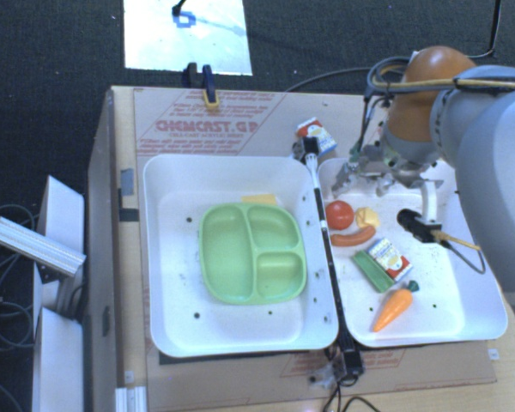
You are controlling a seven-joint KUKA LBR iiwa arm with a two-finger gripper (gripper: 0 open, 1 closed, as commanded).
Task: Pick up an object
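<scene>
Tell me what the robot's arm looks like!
The arm is big, smooth and light grey, with a rounded orange band above the wrist. Thin cables loop beside the band. The gripper below is small and made of grey metal parts.

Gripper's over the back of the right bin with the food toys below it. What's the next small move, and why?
Probably a short shift toward the tomato, then straight down. The gripper hangs above the back of the right bin, with nothing seen between its fingers. The tomato is the nearest toy, round and upright, though the sausage touches its near side, so approach from above.
</scene>
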